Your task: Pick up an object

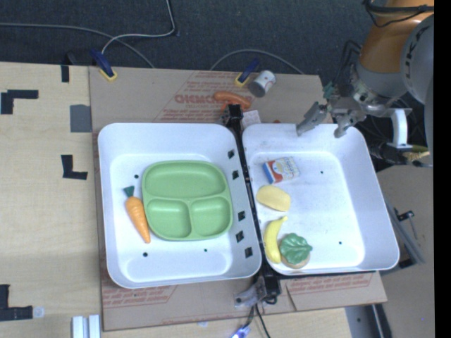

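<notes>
The grey KUKA arm w/ orange band above the wrist (392,30) came in from the upper right of the camera view, wrist angled down and toward the left. Its grey two-finger gripper (325,124) hung at approx. the top-right corner of the scene, fingers (308,122) spread apart w/ a clear gap, nothing between them. Fingertips pointed down-left.

Beyond the brown cardboard sheet (211,97), dark blue carpet (232,13) crossed by a thin cable (168,9); left of it, pale wooden benchtop (39,189).
</notes>
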